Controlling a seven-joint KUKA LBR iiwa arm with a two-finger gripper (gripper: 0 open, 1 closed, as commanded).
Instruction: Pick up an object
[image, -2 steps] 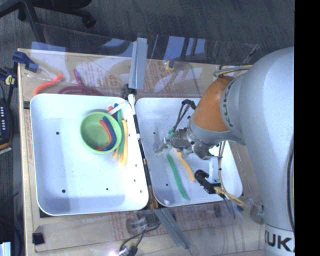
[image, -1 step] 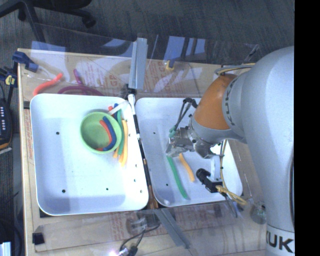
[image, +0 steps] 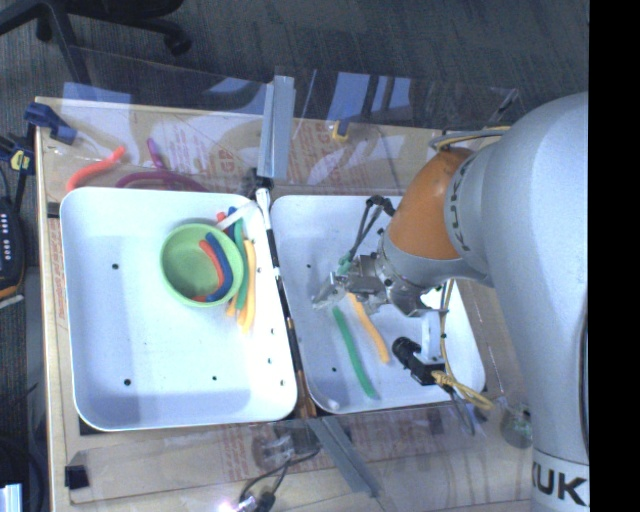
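My gripper (image: 331, 292) hangs low over the middle of the right bin (image: 300, 240), reaching in from the right under the orange wrist band. Just below it lie a long green stick (image: 356, 353) and a shorter yellow-orange stick (image: 373, 336), side by side and slanting toward the bin's front. The upper ends of both sticks sit close under the gripper; whether it touches them is unclear. Nothing visibly hangs from the gripper.
The left bin (image: 130, 370) holds a green bowl (image: 190, 265) with red and blue curved pieces inside it. Yellow sticks (image: 248, 290) lean beside the bowl near the divider. Red and purple cords (image: 150, 180) lie on the bench behind the left bin.
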